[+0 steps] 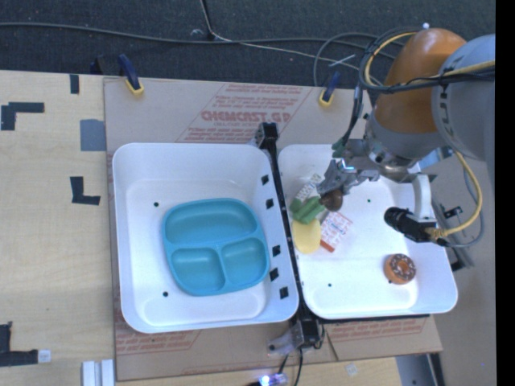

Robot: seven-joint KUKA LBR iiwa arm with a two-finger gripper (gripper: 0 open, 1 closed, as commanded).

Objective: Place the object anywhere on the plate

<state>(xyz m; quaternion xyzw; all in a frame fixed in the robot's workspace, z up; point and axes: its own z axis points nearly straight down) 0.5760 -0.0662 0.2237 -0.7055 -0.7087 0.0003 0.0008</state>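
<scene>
Gripper low in right bin, over clutter by the divider: green item, yellow item, packet; finger state cannot be told. Blue plate in left bin; donut apart, lower right.

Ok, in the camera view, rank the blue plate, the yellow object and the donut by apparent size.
1. Blue plate, largest by far.
2. Yellow object and donut: too alike to rank, and the yellow one is partly covered.
</scene>
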